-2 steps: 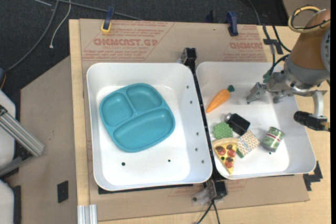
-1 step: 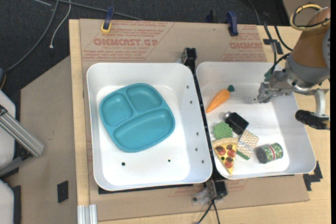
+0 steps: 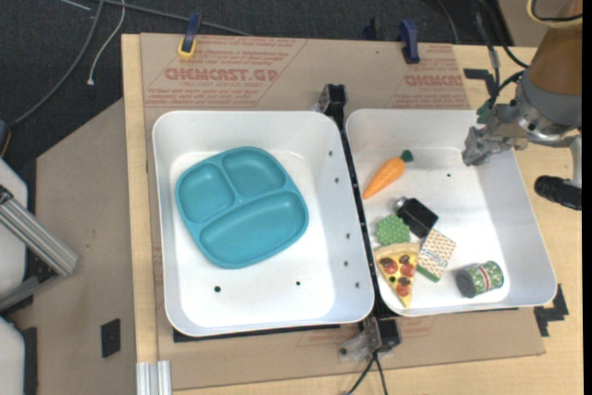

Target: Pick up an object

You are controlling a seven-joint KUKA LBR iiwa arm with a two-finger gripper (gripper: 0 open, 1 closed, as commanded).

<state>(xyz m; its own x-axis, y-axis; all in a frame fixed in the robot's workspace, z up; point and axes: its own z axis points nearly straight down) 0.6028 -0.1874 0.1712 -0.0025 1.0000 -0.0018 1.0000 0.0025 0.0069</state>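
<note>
The right bin holds an orange toy carrot with a green top near its left wall. Below the carrot lie a small black block, a green dotted piece, a patterned cracker-like tile, a toy pizza slice and a green can on its side. My gripper hangs over the bin's upper right part, well to the right of the carrot and above the can. Nothing shows between its fingers.
The left bin holds a blue divided plate. Black clips sit where the bins meet. Blue clamps pin the cardboard at the back. Cables run across the dark floor behind.
</note>
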